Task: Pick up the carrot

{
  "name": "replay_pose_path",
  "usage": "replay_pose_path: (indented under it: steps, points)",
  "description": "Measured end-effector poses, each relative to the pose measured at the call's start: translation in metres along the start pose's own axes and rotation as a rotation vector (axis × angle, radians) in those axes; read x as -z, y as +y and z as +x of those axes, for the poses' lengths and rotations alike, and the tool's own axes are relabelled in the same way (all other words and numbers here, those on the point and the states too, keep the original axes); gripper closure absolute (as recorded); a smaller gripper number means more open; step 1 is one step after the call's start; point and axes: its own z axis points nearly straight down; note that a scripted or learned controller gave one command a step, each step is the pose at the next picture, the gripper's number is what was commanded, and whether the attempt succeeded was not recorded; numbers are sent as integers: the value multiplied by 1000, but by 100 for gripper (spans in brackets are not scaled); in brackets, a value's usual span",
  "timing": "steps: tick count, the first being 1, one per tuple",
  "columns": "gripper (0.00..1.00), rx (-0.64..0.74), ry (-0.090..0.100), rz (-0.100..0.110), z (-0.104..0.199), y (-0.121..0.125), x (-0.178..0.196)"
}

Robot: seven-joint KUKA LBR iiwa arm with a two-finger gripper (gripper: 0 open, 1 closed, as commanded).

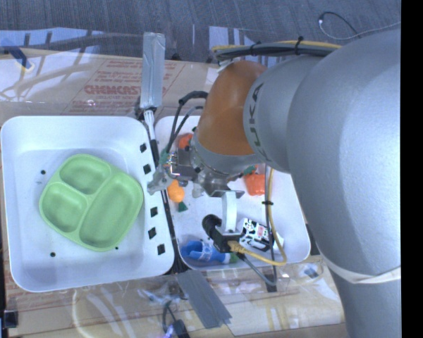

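Your gripper sits over the right bin's left wall, the carrot beside it; grip state you cannot tell.

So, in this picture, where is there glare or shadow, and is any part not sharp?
In the camera view, light is bright and even on the left bin; the green plate casts a soft shadow. The clear sheet behind the bins shows reflections. The arm shades the right bin; the carrot looks small and slightly blurred.
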Motion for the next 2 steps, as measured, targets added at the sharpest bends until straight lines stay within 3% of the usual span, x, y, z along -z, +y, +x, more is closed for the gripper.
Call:
replay_pose_path:
  steps: [1, 2]
  points:
    - [100, 4, 0, 3, 0, 0, 10]
    - [100, -488, 3, 1, -22, -30, 1]
